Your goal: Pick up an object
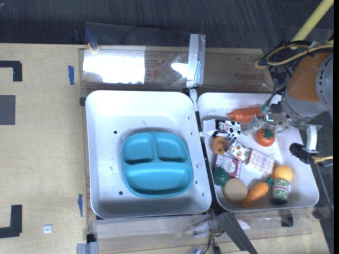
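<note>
Here we are looking down on a small toy tomato (pixel 266 136), red with a green top, sitting in the upper part of the right bin (pixel 312 194), and it is the piece nearest the gripper (pixel 267 119), which is hovering just above it. Whether the tool is spread or closed we cannot tell; its tip is lost in grey metal and glare. We are seeing nothing held.

We are judging the tomato to be light, hard plastic, round and rather slick, so it is likely to squirt out of a shallow pinch. The safest hold, to our eye, is across its widest part, from above, low enough to pass the green cap.

Just beside it, to the left, a toy carrot (pixel 244 114) is lying along the bin's far wall. Below that a black-and-white carton (pixel 228 127) and several small printed packets (pixel 239 152) are crowding the middle of the bin, near enough to get nudged.

Further forward, a second carrot (pixel 255 191) is leaning against a tan egg-shaped piece (pixel 235 189), with a small green-lidded jar (pixel 280 190) and a yellow lemon-like toy (pixel 283 173) close by.

In the left bin (pixel 100 110) a blue divided tray (pixel 157 163) is resting flat, well apart from the arm (pixel 310 86).
</note>
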Controlling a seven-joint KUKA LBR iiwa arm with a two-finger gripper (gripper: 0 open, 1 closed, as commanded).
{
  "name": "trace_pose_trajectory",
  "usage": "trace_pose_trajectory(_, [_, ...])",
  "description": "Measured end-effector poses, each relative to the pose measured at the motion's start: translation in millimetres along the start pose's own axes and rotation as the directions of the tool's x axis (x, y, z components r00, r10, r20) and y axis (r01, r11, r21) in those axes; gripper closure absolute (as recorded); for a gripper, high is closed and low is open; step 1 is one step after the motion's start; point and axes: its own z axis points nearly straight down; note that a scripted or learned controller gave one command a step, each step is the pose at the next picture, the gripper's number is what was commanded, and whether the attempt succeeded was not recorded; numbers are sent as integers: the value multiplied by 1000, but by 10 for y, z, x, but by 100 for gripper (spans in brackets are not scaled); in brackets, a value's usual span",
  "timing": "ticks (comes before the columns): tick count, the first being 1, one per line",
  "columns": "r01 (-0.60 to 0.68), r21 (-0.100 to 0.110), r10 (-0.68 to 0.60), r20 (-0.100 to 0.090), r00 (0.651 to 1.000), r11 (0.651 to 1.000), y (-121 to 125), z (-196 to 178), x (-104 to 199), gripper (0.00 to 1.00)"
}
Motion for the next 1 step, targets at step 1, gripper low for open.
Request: trace_pose_trajectory(1, [39, 2, -39, -14, 999, 999, 241, -22, -113, 0])
